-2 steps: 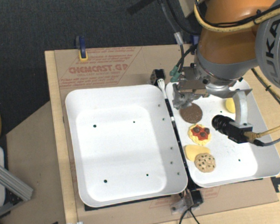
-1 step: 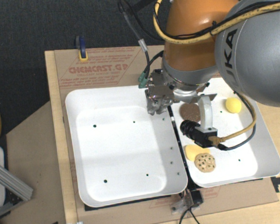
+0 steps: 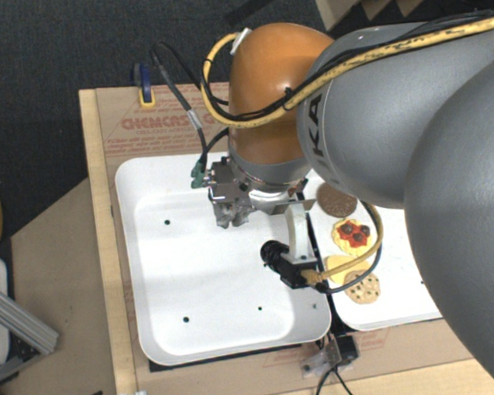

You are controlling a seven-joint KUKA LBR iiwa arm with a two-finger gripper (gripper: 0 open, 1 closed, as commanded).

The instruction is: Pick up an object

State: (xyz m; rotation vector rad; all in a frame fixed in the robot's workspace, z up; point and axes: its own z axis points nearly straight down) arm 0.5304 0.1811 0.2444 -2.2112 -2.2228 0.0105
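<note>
looming closest to the lens, the grey arm (image 3: 412,137) sweeps in from the right, its orange band (image 3: 275,71) above the wrist; below that the gripper (image 3: 227,209) hangs over the upper middle of the left bin (image 3: 197,324); whether it is parted or closed cannot be told from this angle, and nothing shows in its grasp; outward to the right, past a black cable fitting (image 3: 285,266), the right bin (image 3: 401,312) holds the likely targets: a brown disc (image 3: 337,201), a small pizza-like piece (image 3: 353,235) and a chip cookie (image 3: 363,289), near one another; these look like light, stiff toy foods, flat and probably slippery; a pinch across the edges seems wisest, since their low profile offers little height to grip.
</note>
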